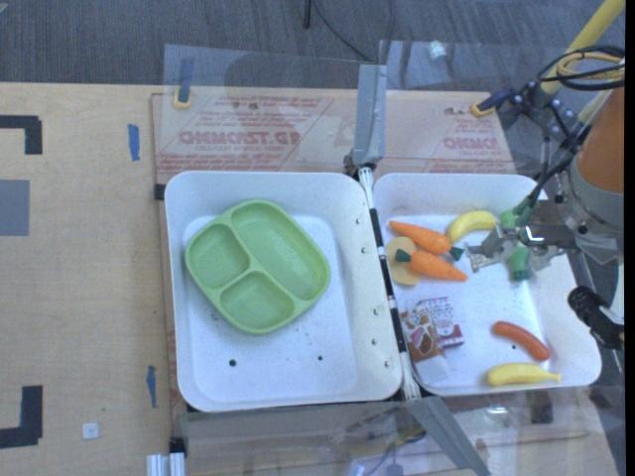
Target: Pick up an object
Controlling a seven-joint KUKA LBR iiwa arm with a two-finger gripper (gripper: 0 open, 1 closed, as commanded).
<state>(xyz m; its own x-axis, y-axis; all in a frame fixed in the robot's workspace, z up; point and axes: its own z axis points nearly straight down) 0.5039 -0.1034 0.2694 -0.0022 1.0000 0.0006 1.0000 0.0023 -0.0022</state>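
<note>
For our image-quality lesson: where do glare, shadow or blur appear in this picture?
Camera view: even, soft lighting; reflections streak the clear panels behind the bins; faint shadow under the green plate; the gripper looks slightly blurred; the packet print is unreadable.

Grey arm reaches in from the right, tool low.

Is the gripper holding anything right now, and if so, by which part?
Cannot be told. The gripper sits low in the right bin beside the upper banana and carrots, with nothing visibly held.
</note>
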